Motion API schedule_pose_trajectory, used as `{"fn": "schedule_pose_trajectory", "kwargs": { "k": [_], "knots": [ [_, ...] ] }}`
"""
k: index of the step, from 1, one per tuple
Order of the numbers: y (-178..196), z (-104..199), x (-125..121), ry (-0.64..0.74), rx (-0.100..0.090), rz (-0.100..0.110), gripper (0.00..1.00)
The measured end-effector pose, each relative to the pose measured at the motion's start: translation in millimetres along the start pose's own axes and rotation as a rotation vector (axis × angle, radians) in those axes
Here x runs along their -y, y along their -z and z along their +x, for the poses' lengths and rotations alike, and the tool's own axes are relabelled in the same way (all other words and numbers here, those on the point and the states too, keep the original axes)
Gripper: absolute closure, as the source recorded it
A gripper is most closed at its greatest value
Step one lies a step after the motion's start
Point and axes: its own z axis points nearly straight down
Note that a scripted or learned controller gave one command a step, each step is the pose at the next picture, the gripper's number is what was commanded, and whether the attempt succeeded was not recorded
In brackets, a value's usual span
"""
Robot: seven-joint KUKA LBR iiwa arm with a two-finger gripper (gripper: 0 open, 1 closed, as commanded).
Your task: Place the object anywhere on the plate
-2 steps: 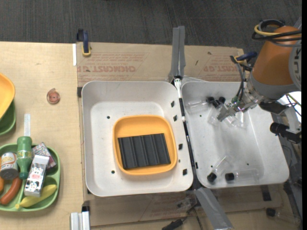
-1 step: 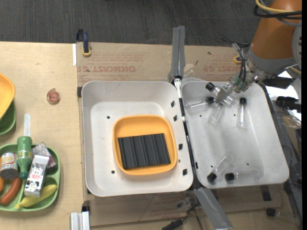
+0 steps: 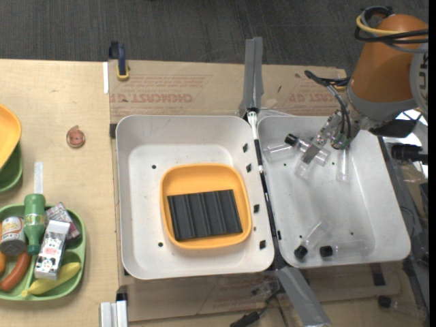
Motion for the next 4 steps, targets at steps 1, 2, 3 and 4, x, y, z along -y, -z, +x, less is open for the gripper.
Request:
{"fn": "schedule_pose_trajectory", "kwargs": {
  "k": [1,2,3,4],
  "knots": [
    [45.2,-41.2,-18.3,0.222,0.005,-0.002,1.0],
    [54.5,-59.0,3.8,0.419,0.005,-0.003,1.0],
    [130.8,-109.5,60.9,0.485,0.006,-0.002,1.0],
    [175.2,-102.8,80.1,0.749,0.007,-0.002,1.0]
  ]
}}
